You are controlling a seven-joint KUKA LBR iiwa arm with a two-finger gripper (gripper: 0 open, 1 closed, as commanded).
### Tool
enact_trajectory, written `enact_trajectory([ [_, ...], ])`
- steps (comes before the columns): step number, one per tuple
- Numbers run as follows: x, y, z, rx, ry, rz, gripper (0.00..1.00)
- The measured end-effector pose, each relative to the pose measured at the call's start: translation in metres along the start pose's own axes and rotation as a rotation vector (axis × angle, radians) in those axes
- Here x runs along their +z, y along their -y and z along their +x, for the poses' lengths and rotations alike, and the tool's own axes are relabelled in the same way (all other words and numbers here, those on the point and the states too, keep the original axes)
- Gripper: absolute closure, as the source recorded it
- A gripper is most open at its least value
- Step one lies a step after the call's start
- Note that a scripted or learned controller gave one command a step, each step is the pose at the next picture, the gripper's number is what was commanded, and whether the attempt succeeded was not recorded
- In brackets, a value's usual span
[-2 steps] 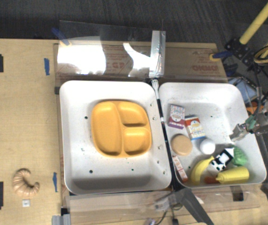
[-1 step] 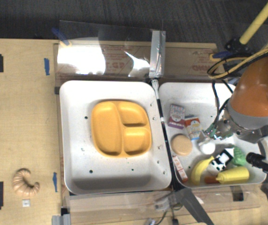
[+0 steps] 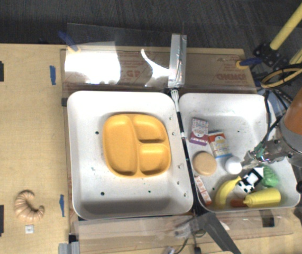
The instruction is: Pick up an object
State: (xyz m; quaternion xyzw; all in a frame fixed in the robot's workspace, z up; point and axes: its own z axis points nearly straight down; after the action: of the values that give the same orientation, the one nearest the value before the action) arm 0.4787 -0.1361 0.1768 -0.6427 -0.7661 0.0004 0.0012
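Observation:
The right bin (image 3: 246,107) holds several small objects. A purple and white packet (image 3: 199,129) and a red and white carton (image 3: 219,144) lie near its middle. Below them sit a round tan cookie (image 3: 206,163) and a white ball (image 3: 233,166). A banana (image 3: 223,191), a yellow bottle (image 3: 262,197) and a green item (image 3: 270,178) crowd the front right corner, with a black and white checkered piece (image 3: 252,179) among them. My gripper (image 3: 257,159) hangs low over that corner, just right of the white ball and above the green item.
A yellow divided plate (image 3: 136,144) lies in the left bin (image 3: 82,142). A tan croissant-shaped toy (image 3: 28,205) rests on the bench at the far left. Yellow cables and a yellow bar (image 3: 293,20) run behind the right bin.

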Motion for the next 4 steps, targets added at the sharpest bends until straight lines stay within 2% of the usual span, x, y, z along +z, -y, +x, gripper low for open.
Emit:
enact_trajectory([
  [1,0.001,0.000,0.001,-0.001,-0.001,0.000,0.00],
  [2,0.064,-0.004,-0.041,0.227,0.009,-0.023,0.00],
  [3,-0.057,-0.034,0.009,0.060,0.003,-0.012,0.00],
  [4,0.064,-0.096,0.027,0.372,0.000,0.005,0.00],
])
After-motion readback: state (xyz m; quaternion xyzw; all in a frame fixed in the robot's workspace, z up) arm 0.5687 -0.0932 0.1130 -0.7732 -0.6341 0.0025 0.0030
